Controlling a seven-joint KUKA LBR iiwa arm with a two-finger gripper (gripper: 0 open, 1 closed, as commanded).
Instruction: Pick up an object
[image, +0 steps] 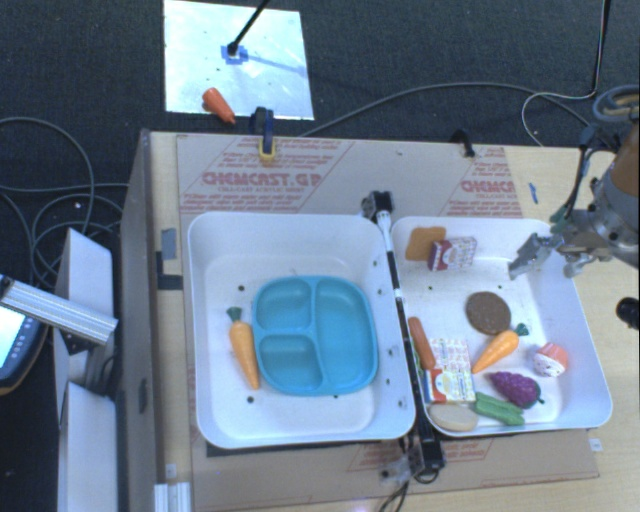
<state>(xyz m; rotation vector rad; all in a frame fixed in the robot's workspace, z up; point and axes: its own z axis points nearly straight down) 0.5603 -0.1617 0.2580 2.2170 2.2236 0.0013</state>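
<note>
My gripper (550, 262) hangs over the back right corner of the right bin (590, 400), its fingers spread open with nothing between them. Below it in that bin lie a brown round patty (488, 312), a toy carrot (497, 350), a pink and white cupcake (549, 358), purple grapes (515, 387), a green pod (498, 408), a beige biscuit (452, 418), a small printed box (452, 370) and a red sausage (421, 343). At the bin's back left sit an orange slice (425, 242) and a red and white packet (453, 253).
The left bin (215, 260) holds a blue divided tray (314, 335) with a second carrot (243, 347) at its left. A black divider bar (395, 290) runs between the bins. Beyond the bench lies a shiny sheet (240, 55) with an orange toy (217, 103).
</note>
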